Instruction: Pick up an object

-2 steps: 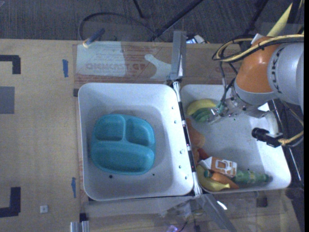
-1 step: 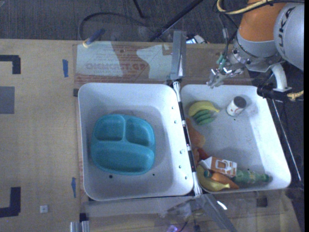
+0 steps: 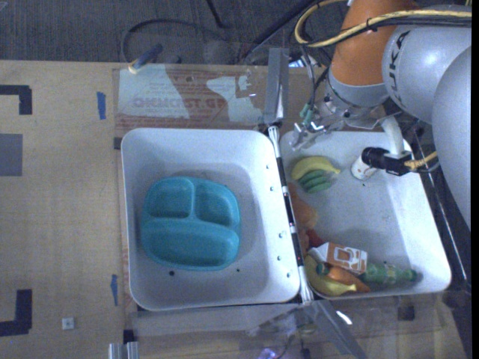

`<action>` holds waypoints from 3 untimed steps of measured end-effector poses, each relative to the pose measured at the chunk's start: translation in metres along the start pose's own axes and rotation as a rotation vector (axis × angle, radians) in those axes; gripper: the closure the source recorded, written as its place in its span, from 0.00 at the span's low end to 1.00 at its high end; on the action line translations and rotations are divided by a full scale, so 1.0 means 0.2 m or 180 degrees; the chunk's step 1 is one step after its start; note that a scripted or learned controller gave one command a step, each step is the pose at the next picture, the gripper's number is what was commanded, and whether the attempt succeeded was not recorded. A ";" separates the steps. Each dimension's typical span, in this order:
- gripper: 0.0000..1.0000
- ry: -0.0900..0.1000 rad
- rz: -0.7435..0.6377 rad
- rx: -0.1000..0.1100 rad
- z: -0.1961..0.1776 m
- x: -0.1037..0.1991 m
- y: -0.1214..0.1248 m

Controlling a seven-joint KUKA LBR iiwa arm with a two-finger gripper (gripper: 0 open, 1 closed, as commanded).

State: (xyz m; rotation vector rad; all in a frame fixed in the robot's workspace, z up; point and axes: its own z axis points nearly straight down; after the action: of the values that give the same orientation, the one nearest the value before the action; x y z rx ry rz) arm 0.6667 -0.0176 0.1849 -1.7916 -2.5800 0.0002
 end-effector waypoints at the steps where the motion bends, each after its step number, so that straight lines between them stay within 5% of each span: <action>1: 0.00 -0.0003 0.0000 -0.0003 0.00 0.00 0.00; 2: 0.00 0.0000 -0.0039 -0.0001 0.00 0.25 -0.36; 3: 0.00 -0.0008 0.0613 -0.0011 -0.21 0.06 -0.12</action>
State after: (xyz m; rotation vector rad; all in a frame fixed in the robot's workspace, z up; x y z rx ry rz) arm 0.6403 -0.0146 0.2268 -2.0339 -2.3989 -0.0020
